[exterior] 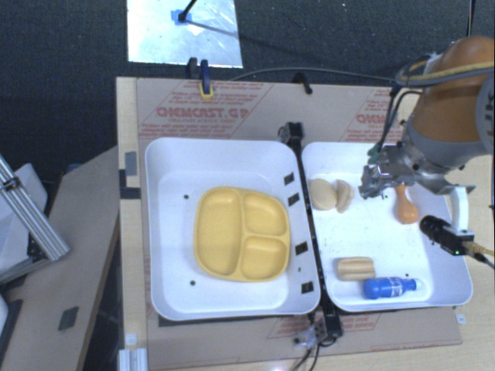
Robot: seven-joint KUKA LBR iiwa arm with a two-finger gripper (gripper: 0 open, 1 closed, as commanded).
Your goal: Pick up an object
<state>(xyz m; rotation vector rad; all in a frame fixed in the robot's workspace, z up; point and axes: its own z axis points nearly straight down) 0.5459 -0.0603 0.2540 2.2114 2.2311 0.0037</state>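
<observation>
Nearest the camera, a blue bottle (390,287) and a tan bread roll (355,268) are lying in the right bin (456,280), while a yellow divided plate (241,233) is sitting in the left bin (166,207). Farther back, the gripper (374,181) is hanging low between two pale shells (331,195) and an orange drumstick (406,205); whether it is gripping anything I cannot tell.

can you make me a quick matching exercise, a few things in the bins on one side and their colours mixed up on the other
Things:
1. plate in the left bin
2. bottle in the right bin
3. bread roll beside the bottle
4. bins

Colours:
a. blue
b. white
c. yellow
d. tan

Pairs: 1-c, 2-a, 3-d, 4-b
</observation>
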